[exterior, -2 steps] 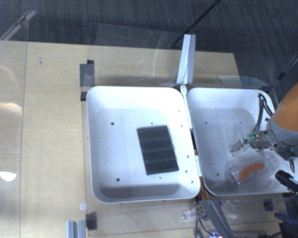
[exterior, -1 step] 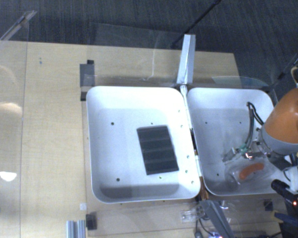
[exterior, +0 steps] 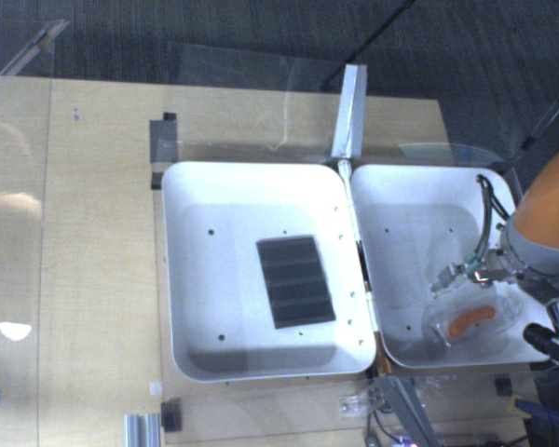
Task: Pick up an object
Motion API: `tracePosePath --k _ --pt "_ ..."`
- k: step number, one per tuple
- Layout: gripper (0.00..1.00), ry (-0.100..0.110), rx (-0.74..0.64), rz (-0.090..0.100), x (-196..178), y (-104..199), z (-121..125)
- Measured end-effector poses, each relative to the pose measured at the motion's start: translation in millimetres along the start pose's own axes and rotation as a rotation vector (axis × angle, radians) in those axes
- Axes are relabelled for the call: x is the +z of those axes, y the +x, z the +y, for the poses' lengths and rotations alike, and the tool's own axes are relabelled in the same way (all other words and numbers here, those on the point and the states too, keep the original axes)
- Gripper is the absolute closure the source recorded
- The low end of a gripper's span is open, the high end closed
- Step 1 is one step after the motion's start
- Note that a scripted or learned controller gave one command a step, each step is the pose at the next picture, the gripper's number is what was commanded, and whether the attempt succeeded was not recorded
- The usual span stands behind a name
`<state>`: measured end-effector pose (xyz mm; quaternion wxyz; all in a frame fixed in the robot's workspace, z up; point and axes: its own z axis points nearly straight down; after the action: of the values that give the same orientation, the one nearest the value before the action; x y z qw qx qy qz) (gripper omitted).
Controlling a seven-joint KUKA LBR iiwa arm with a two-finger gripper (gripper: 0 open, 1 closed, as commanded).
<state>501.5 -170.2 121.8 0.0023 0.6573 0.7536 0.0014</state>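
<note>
A dark ribbed rectangular pad [exterior: 295, 280] lies flat in the middle of the left bin [exterior: 191, 250]. In the right bin [exterior: 401, 212], near its front right corner, lies a small orange oblong piece [exterior: 470, 321] with a clear, shiny wrapping or shell around it. My gripper [exterior: 466, 273] reaches in from the right and hangs low over the right bin, just above and slightly behind the orange piece. Nothing visibly sits in its grasp. The orange band of the arm [exterior: 552, 203] shows at the right edge.
A metal upright post [exterior: 349, 115] stands behind the seam between the bins. Cables [exterior: 489, 208] run along the arm over the right bin's back right corner. Clamps and wiring [exterior: 401, 417] sit at the bench's front edge below the right bin.
</note>
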Motion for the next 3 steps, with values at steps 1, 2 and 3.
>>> tracePosePath --k 1,2,3 --pt "0.00 0.000 0.000 0.000 0.0 0.0 0.0" --pt "0.00 -0.007 -0.141 -0.003 32.0 8.9 -9.3" --pt "0.00 -0.008 -0.104 0.000 32.8 49.8 69.4"
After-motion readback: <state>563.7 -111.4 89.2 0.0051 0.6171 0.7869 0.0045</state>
